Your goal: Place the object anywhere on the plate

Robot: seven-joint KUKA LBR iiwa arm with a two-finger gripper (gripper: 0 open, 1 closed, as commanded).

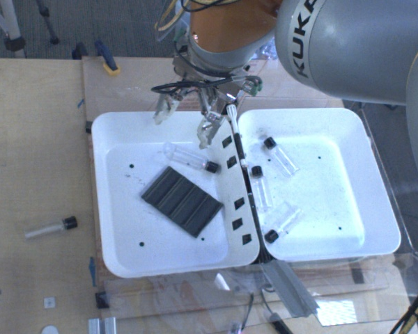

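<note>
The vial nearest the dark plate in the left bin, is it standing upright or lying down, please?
Lying down: the vial rests lengthwise on the left bin floor, its black cap pointing right, just beyond the plate.

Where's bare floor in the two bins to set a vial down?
Left bin: bare strips left of and below the dark ribbed plate. A capped vial crowds its top edge under the pincer. Right bin: vials cluster by the divider; the right half is bare.

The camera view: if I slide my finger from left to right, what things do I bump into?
Vial on the bench → dark ridged plate in the left bin → divider with black clips → vial with black cap in the right bin.
</note>
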